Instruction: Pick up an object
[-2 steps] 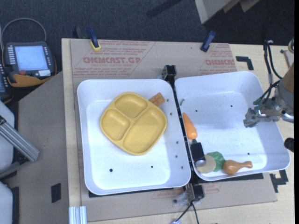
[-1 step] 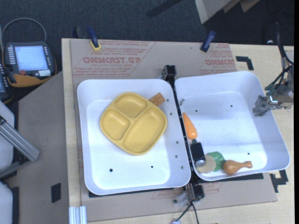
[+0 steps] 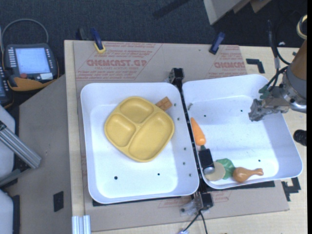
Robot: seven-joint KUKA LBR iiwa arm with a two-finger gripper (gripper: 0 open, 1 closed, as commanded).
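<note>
Camera view, glossy yellow compartment plate [image 3: 139,128], smooth tapered carrot [image 3: 197,131]

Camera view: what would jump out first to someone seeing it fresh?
The big yellow three-compartment plastic plate in the left white bin draws the eye first. Next, the orange carrot-shaped toy by the right white bin's left wall, and the grey gripper over that bin's upper right.

Two shallow white plastic bins: left bin [image 3: 97,145] has a pale yellow divided plate [image 3: 139,128] w/ a small brown wooden block [image 3: 164,103] at its edge. Right bin [image 3: 273,145] has an orange carrot [image 3: 197,131], a green round toy [image 3: 227,165], a tan-orange drumstick [image 3: 245,172] & a black item [image 3: 205,157]. Desk [image 3: 146,62] is tan board w/ red lettering, blue clamps [image 3: 97,39] on the far edge.
</note>
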